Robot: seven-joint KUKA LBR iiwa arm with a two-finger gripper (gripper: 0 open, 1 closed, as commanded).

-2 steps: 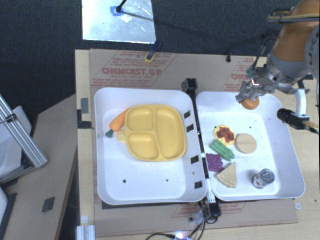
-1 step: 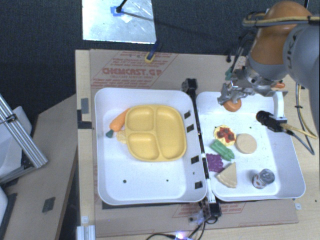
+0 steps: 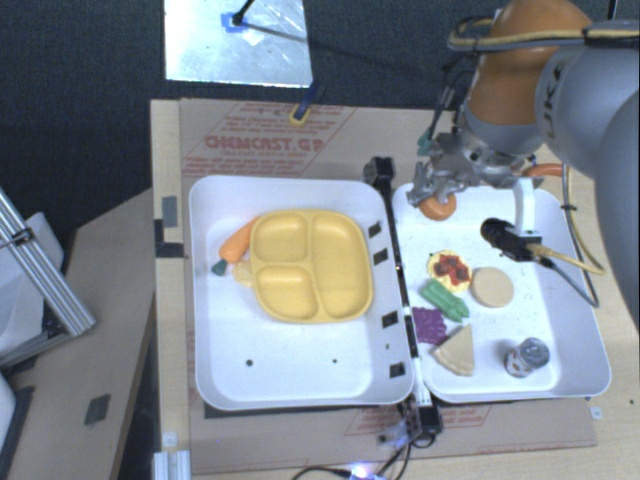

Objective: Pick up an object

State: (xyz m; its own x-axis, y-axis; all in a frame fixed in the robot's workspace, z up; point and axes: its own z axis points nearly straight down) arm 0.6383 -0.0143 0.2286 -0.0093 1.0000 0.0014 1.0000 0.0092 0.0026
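The small orange piece (image 3: 438,208) sits at the 11 o'clock corner of the right bin (image 3: 565,303), directly under the end effector (image 3: 436,190), whose state I cannot tell; it looks light, hard and slippery, best gripped across its rounded middle.

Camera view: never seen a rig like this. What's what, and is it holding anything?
One camera, fixed overhead, looks down at a slant. The grey arm with an orange band reaches in from the right; its gripper sits over a small round orange piece at the back of the right white bin. Whether it holds that piece, I cannot tell. That bin also has a round tan disc, a green pod, a purple cluster, a tan wedge and a small silver can. The left white bin holds a yellow divided plate with an orange toy carrot beside it.
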